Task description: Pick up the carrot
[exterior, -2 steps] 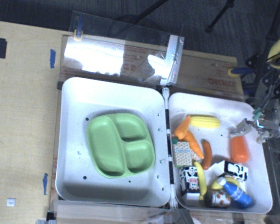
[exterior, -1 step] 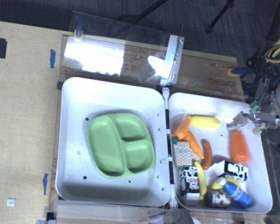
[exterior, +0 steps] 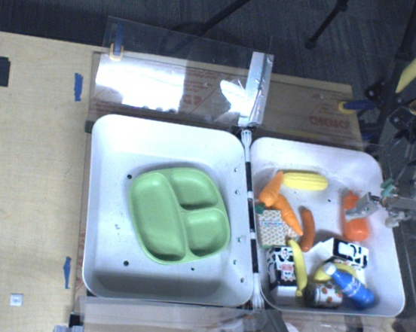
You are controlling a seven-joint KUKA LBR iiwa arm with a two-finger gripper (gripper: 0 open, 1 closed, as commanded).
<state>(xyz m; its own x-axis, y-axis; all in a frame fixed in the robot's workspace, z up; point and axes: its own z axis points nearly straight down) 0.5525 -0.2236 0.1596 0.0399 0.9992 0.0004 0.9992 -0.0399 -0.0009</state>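
The carrot (exterior: 284, 210) is a long orange piece lying slantwise at the left side of the right bin (exterior: 392, 258), just below a yellow corn cob (exterior: 305, 182). A second orange piece (exterior: 271, 189) lies against the carrot's upper end. My gripper (exterior: 384, 198) hangs over the right bin's right edge, well to the right of the carrot and apart from it. It is close to a small red-orange item (exterior: 350, 201) and a round orange fruit (exterior: 357, 229). Nothing shows in its grasp.
The right bin also holds a reddish sausage (exterior: 308, 222), a banana (exterior: 299, 264), a checkered cracker (exterior: 271, 224), two cow-patterned boxes (exterior: 280, 264), a can (exterior: 324, 294) and a blue bottle (exterior: 351, 288). A green divided plate (exterior: 180, 215) lies in the left bin (exterior: 106, 186).
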